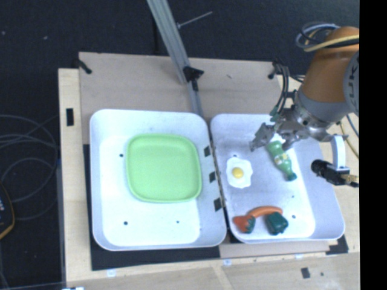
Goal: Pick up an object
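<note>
In the right bin a green bottle lies at a slant, its upper end under my gripper. The gripper hangs open just above that end, with one finger on each side of it and a gap showing to either finger. A fried egg lies to the left of the bottle. Near the bin's front edge are an orange carrot-like piece, a small red piece and a dark teal piece.
The left bin holds a light green square plate. A grey metal bar slants down from the top to the seam between the bins. A black fitting sticks out at the right bin's right rim.
</note>
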Tool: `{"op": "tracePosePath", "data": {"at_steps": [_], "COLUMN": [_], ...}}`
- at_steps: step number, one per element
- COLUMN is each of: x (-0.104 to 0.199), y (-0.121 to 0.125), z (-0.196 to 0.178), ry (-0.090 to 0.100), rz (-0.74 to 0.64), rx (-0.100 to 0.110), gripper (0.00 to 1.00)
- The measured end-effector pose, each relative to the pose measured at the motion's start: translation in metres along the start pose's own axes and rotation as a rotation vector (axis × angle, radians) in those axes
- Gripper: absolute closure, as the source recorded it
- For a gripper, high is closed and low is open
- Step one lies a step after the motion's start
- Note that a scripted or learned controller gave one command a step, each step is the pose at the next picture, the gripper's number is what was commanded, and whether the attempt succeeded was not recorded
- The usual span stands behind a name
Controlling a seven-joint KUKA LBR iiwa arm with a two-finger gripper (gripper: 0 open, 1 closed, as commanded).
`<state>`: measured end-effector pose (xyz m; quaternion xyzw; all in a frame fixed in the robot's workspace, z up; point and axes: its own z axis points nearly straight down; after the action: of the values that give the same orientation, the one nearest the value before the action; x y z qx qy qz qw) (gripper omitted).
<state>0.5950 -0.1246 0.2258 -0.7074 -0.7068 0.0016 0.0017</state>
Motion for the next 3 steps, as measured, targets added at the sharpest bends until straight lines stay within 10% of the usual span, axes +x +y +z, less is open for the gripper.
{"op": "tracePosePath", "data": {"at_steps": [2, 3], "x": [-0.003, -0.003], "y": [-0.001, 0.001], "z": [0.117, 0.104], "ry": [0.000, 0.000], "rz": [0.000, 0.001], "rx": [-0.001, -0.007], "gripper": [0.00, 1.00]}}
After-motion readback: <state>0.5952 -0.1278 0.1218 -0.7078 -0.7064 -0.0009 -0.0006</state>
